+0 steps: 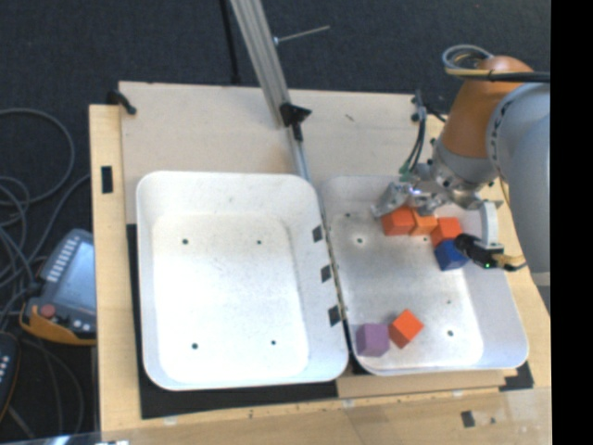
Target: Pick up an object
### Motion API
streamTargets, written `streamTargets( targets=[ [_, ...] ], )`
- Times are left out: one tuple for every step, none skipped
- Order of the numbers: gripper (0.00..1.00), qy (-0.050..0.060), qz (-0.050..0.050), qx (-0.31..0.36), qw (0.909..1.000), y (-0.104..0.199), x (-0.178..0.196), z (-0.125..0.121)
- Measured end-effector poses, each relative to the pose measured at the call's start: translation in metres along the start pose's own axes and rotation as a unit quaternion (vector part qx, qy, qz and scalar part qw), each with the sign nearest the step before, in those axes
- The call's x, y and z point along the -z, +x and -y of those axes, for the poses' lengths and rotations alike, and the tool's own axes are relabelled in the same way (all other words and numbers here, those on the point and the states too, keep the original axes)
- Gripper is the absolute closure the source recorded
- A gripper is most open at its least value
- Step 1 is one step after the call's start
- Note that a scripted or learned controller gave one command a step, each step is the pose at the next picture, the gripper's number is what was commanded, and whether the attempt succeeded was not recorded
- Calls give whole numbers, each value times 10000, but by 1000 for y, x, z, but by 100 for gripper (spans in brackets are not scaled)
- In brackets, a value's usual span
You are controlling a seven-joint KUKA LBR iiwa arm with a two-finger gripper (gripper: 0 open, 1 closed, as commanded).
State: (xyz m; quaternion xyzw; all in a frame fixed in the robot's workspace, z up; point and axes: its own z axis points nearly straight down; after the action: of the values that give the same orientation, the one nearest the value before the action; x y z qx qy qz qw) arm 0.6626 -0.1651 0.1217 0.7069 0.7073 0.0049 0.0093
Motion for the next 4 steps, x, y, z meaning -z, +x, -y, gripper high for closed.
streamTargets(
  targets=[
    [100,-25,11,32,10000,0,12,-3],
    [0,-16,21,42,10000,0,11,-2],
    [0,-28,20,11,10000,-6,3,-11],
    [0,-31,27,20,10000,-16,-2,-16]
  ],
)
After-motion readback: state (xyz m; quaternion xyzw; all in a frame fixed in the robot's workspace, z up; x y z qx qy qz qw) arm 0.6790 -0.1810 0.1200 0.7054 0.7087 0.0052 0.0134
